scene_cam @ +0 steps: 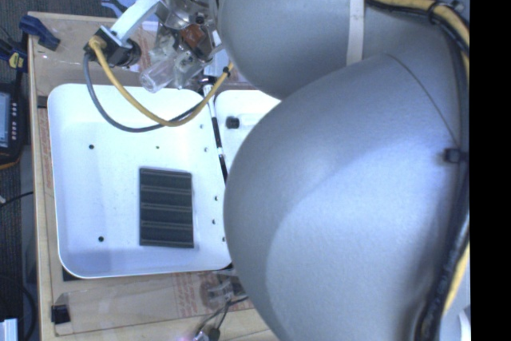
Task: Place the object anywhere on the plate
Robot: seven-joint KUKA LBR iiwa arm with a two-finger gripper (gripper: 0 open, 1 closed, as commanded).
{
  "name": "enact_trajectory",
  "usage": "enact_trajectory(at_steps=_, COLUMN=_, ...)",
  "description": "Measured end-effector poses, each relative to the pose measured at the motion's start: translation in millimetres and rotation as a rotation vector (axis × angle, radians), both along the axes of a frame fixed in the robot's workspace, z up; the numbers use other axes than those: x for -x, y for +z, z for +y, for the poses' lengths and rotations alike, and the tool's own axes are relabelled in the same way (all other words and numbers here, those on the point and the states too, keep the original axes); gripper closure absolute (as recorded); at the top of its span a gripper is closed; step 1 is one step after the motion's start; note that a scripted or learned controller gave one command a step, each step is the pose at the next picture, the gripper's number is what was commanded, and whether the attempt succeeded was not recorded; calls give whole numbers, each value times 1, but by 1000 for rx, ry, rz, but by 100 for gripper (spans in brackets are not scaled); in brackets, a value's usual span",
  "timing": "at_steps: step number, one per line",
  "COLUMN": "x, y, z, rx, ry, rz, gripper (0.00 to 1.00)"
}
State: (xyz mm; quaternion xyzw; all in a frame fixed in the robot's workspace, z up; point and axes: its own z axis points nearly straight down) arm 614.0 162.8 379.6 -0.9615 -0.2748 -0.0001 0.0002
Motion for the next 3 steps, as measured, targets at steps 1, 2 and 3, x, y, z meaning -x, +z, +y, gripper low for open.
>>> enact_trajectory(at_steps=1, x=45, y=-161, z=-17, rx=0, ry=239, rz=10, gripper=100)
enact_trajectory(at_steps=2, x=7, y=-190, z=-101, rx=-1, ry=88, rz=8, gripper=100)
enact_trajectory(at_steps=3, x=-13, y=-269, z=-35, rx=-1, ry=8, rz=11, gripper=100)
